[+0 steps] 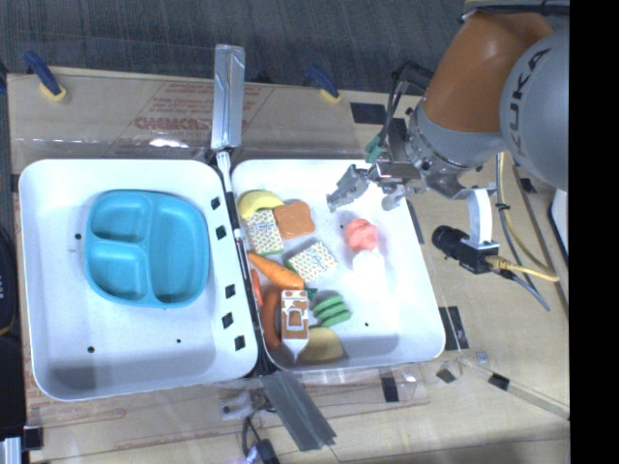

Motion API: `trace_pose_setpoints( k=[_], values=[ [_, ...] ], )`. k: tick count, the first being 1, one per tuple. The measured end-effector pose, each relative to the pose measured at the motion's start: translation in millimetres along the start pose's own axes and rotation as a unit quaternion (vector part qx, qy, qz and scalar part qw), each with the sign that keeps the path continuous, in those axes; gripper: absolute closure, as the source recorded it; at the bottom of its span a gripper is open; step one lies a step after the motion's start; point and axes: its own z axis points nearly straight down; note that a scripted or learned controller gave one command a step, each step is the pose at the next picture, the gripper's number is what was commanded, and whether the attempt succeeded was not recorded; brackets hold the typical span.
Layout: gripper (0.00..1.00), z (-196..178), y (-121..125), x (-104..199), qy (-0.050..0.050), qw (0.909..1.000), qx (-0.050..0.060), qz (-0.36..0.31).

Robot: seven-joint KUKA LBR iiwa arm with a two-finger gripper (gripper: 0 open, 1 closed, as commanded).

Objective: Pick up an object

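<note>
My gripper (368,193) hangs over the back of the right bin (411,303), its two fingers spread open with nothing between them. A pink, rounded object (361,234) lies just below and in front of it, apart from the fingers. Further left in the same bin lie a yellow fruit (256,201), an orange-brown block (294,219), two patterned boxes (263,231) (312,259), a carrot (274,270), a green item (331,308), a small carton (295,315) and a tan lump (325,346).
The left bin (58,346) holds a blue divided plate (148,245). A metal divider strip (228,95) rises between the bins at the back. The right bin's items crowd its left side.
</note>
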Motion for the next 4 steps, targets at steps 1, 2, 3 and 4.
trace_pose_setpoints(
  k=[1, 2, 3, 4],
  values=[
    [0.0, 87.0, -65.6, 35.4, 0.0, 0.9987, 0.001, -0.051],
    [0.0, 195.3, -71.5, 21.1, -0.001, 0.9893, -0.002, -0.146],
    [0.0, 183.1, -27.6, 22.8, 0.0, 0.9972, -0.001, -0.075],
    [0.0, 196.0, -16.7, 1.2, 0.0, 0.9976, -0.001, -0.069]
  ],
)
